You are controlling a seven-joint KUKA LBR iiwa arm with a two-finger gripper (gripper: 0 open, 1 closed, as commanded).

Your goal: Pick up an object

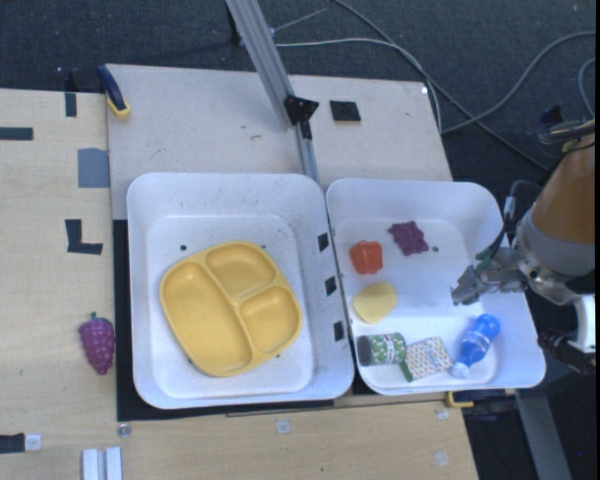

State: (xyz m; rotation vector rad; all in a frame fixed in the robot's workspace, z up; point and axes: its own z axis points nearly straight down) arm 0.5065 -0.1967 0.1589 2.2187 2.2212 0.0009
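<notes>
Dark floor surrounds the table; tool (470, 288) hovers over the right bin (435, 196), grip state unclear, nothing lifted yet.

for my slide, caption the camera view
Arm's gripper over right bin above blue bottle; yellow tray in left bin.

Open floor mid right bin (450, 196), items (378, 302) crowding its near-left side.

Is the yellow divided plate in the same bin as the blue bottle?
No, the yellow divided plate lies in the left bin, while the blue bottle lies in the right bin.
</notes>
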